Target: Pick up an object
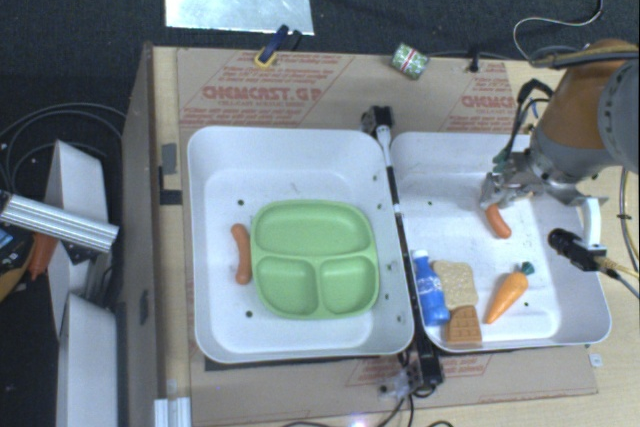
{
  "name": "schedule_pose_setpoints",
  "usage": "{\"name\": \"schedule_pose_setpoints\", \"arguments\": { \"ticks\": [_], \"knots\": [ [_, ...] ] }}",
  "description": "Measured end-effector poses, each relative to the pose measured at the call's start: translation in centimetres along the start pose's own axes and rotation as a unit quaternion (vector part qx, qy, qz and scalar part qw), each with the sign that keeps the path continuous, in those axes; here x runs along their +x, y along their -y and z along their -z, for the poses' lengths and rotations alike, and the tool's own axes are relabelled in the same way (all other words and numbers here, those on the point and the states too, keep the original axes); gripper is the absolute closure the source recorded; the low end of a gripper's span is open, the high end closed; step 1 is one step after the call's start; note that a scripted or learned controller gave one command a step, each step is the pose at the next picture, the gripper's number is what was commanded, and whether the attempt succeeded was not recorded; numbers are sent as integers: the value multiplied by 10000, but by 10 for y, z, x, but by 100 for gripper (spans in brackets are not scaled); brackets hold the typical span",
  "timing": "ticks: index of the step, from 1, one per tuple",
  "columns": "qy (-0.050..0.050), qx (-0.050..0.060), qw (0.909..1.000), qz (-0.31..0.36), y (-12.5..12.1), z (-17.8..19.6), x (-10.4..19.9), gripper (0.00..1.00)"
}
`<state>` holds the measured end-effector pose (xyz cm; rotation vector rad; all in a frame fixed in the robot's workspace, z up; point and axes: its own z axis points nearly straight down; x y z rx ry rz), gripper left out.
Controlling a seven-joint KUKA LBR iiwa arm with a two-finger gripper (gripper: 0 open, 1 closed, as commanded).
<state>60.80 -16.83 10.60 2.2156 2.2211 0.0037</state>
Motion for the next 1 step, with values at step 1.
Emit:
{"name": "schedule_pose_setpoints", "arguments": {
  "ticks": [1],
  "knots": [
    [-13,4,10000,9,-25,79,112,100]
  ]
}}
